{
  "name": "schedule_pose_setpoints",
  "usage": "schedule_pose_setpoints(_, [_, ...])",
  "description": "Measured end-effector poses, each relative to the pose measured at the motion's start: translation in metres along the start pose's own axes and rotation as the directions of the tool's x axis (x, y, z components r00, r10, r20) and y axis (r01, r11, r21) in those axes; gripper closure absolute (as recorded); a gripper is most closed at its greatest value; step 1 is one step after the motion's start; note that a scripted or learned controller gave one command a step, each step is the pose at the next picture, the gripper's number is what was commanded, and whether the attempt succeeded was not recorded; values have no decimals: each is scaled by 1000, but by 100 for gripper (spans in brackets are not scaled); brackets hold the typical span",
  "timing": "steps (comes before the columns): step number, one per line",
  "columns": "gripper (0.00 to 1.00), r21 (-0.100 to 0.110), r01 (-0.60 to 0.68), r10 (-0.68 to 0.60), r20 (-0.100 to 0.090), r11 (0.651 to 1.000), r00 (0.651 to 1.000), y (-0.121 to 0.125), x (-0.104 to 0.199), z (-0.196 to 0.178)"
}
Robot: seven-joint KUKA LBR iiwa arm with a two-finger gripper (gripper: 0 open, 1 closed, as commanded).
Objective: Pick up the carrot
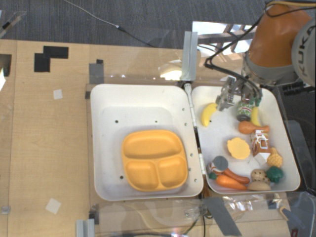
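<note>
So the fingers [233, 94] are hanging over the back part of the right shallow white plastic bin [291, 152], pointing down, but they're a blurry grey mess from up here and I honestly can't tell how far apart they are or if anything's between them. Just beside them on the left is a small yellow toy banana [209, 114], and on their other side there's a little dark green jar-looking thing [243, 110] with another yellow piece [255, 115] next to it. Nearer the front of that bin there's an orange drumstick-shaped toy [253, 128], a flat yellow round piece [238, 148], a small white and brown carton [259, 143], and a yellow corn-ish chunk [274, 158]. The long orange toy carrot [230, 182] is way down at the front edge of that same bin, lying flat next to a red-orange sausage-like stick [235, 175], a grey disc [220, 162], a tan potato thing [258, 175] and a dark green broccoli lump [275, 174], so well apart from the fingers. The grey arm with the big orange band [276, 31] comes in from the upper right. The left white bin [106, 132] holds a yellow-orange divided plastic tray [154, 159], all on the light wooden bench [44, 147]
</note>
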State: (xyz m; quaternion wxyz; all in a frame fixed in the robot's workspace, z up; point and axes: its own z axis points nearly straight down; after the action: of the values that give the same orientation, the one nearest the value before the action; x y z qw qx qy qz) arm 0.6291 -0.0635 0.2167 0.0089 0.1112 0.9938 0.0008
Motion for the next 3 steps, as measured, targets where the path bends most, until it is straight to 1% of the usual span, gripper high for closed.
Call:
schedule_pose_setpoints(1, [100, -1, 166, -166, -13, 986, 986, 1, 101, 30])
schedule_pose_setpoints(2, [100, 0, 445, -445, -1, 896, 896, -14, 97, -74])
schedule_pose_setpoints(3, [100, -5, 555, -555, -11, 832, 831, -44, 96, -9])
